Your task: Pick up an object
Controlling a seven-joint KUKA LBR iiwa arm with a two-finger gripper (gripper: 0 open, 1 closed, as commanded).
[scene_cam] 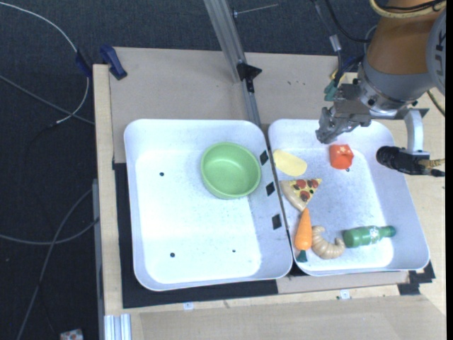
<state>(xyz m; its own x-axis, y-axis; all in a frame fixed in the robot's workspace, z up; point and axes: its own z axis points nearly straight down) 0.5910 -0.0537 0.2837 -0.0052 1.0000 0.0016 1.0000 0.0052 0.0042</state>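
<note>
A: Starting nearest: the right bin (407, 218) holds six items along its near and left sides, one of each. They are a green bottle (368, 236), a croissant (327, 246), a carrot (304, 230), a pizza slice (301, 190), a yellow piece (290, 163) and a red pepper (341, 156). They lie loose and scattered, likely so each can be taken singly.

B: And the left bin (177, 253)?

A: One green bowl (230, 169), upright.

B: The gripper (333, 132)?

A: It hangs above the far edge of the right bin, just beside the red pepper, probably its target. Whether it is released or clenched, I cannot tell.
</note>
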